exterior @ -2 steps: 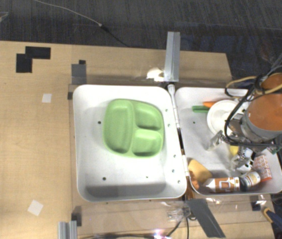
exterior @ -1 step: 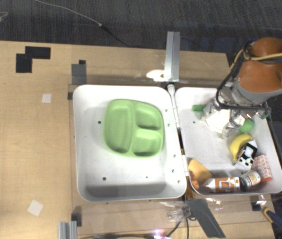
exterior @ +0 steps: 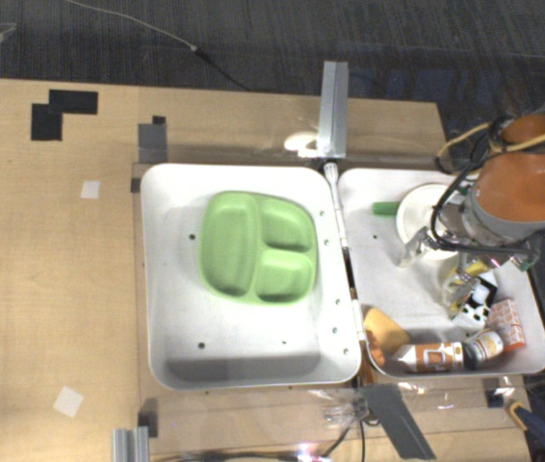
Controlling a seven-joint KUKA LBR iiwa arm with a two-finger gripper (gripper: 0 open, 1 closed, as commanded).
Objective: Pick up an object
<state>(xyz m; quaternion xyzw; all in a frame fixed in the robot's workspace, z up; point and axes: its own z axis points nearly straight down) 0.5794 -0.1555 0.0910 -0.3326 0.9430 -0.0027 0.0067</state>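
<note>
Grasp rigid, slippery bottle (exterior: 443, 355) in right bin (exterior: 378, 258) across its body; gripper (exterior: 467, 282) opening indeterminable.

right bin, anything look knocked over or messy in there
Yes. A bottle lies on its side against the right bin's near wall instead of standing, with small items crowded around its cap end. In the left bin, the green tray sits flat and nothing looks off.
</note>
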